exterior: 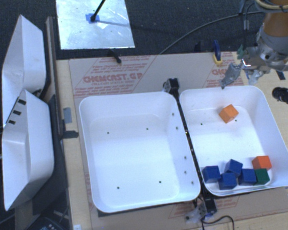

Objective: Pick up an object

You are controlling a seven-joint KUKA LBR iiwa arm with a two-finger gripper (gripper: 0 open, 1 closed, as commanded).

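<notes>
Here the orange cube (228, 113) lies just below the empty gripper (240, 74).

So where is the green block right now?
The green block sits in the right bin, in its near right corner, just below an orange block and beside the blue blocks.

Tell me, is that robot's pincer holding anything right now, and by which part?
Nothing is held. The pincer hangs above the far rim of the right bin, with nothing between its fingers; the nearest piece, an orange block, lies apart in the bin.
</notes>
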